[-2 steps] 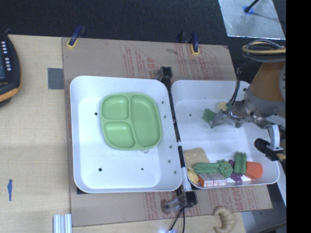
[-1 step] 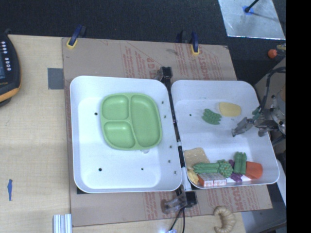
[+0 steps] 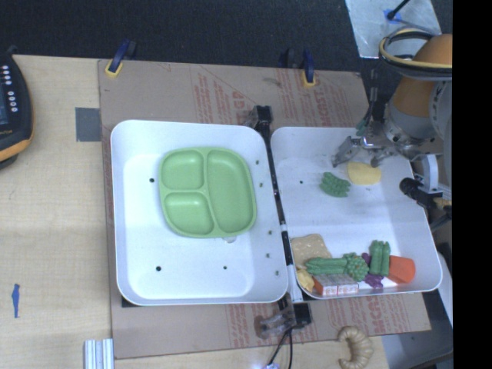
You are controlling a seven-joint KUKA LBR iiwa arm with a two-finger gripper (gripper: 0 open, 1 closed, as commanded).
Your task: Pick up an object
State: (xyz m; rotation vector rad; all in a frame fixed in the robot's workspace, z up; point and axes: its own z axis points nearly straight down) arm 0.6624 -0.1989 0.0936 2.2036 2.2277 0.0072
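Two shallow white bins sit side by side on a cardboard sheet [image 3: 231, 91] clamped to the bench. The gripper [image 3: 361, 148] hangs over the far part of the right bin [image 3: 400, 229], its dark fingers spread apart and angled down, with nothing seen between them. Just below its tips lies a pale yellow piece [image 3: 364, 174], so close that I cannot tell whether a finger touches it. Just beside that piece, toward the bin's middle, lies a small green bumpy item [image 3: 334, 184], apart from the gripper.

Along the near edge of the right bin a cluster of things is packed together: a tan cracker-like slab [image 3: 310, 247] at the near left corner, a green vegetable piece [image 3: 334, 266], a second green piece [image 3: 378, 255], an orange piece [image 3: 402, 268] toward the near right corner, and a small red and white packet [image 3: 338, 287] against the rim.

The left bin [image 3: 138, 229] holds a green divided plate [image 3: 207, 191] lying flat, toward its far side.

The middle of the right bin, between the gripper and the near cluster, is bare white floor. A tan curled object [image 3: 355, 346] lies outside the bins by the cardboard's near edge, and a black and orange handset [image 3: 11, 106] rests at the bench's left edge.
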